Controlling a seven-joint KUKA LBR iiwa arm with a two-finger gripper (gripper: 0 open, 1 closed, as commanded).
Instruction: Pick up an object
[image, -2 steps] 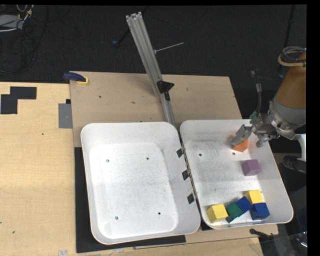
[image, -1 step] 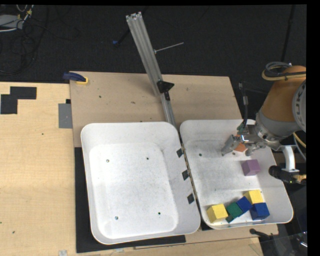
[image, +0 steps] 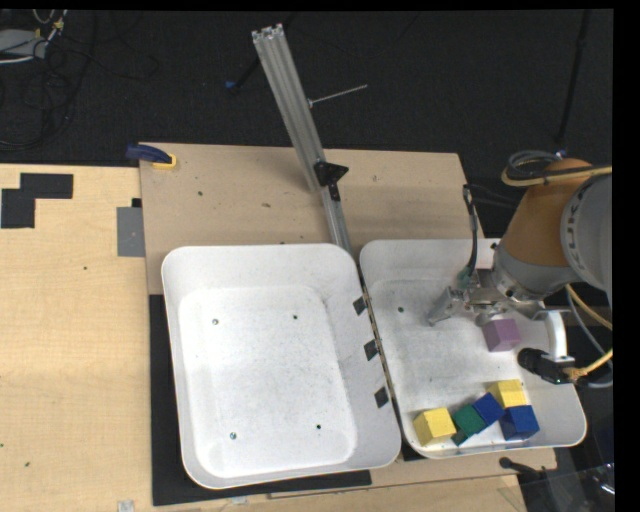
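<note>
At right of frame, over the right bin (image: 400, 400), the gripper (image: 487, 312) hangs with a purple block (image: 502, 332) just beneath (held or not, I cannot tell); coloured blocks (image: 480, 413) cluster lower right.

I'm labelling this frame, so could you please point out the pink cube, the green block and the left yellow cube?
Pink cube (image: 501, 332), camera view, front face.
Green block (image: 467, 422), camera view, top face.
Left yellow cube (image: 434, 424), camera view, top face.

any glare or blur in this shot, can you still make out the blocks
Camera view: even lighting, no harsh glare on the white bins; mildly soft overall; the block cluster reads clearly by colour; the gripper is small and murky; the background is dark.
</note>
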